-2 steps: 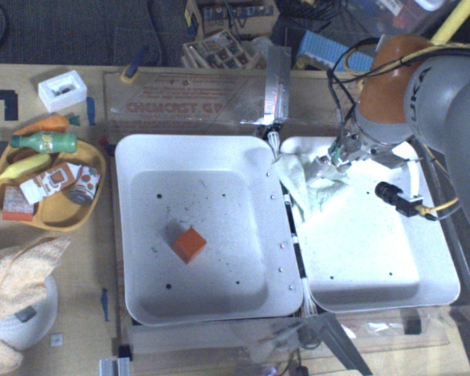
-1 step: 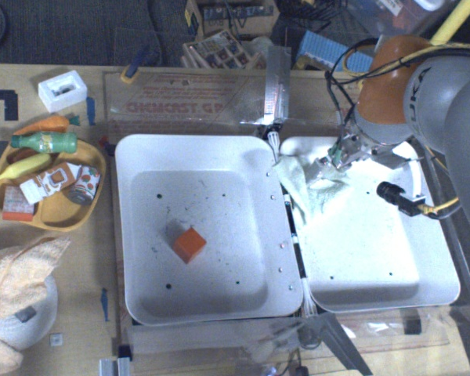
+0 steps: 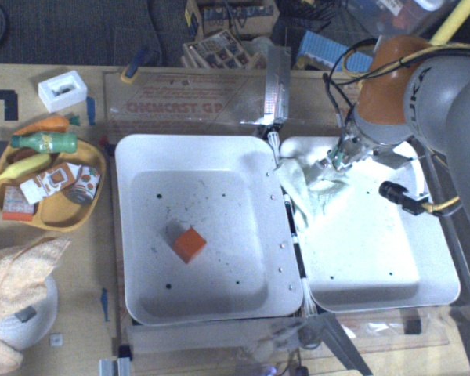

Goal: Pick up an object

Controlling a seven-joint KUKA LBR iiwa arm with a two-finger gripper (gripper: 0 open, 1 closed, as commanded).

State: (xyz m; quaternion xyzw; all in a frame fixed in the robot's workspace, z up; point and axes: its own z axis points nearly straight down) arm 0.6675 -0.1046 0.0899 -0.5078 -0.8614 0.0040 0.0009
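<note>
An orange cube [image 3: 189, 244] lies in the left bin [image 3: 141, 288], a little left of its middle. A pale, crumpled cloth [image 3: 305, 190] lies in the right bin [image 3: 392, 288] against its far left corner. My gripper [image 3: 338, 160] is low over the far part of the right bin, at the cloth's upper right edge. The wrist and arm hide the gripper's tip, so I cannot tell whether it touches the cloth.
A yellow bowl [image 3: 63, 214] with toy food and a green bottle stands left of the bins. A white box [image 3: 63, 90] sits at the far left. A beige cloth [image 3: 16, 276] lies at the near left, and clutter stands behind the bench.
</note>
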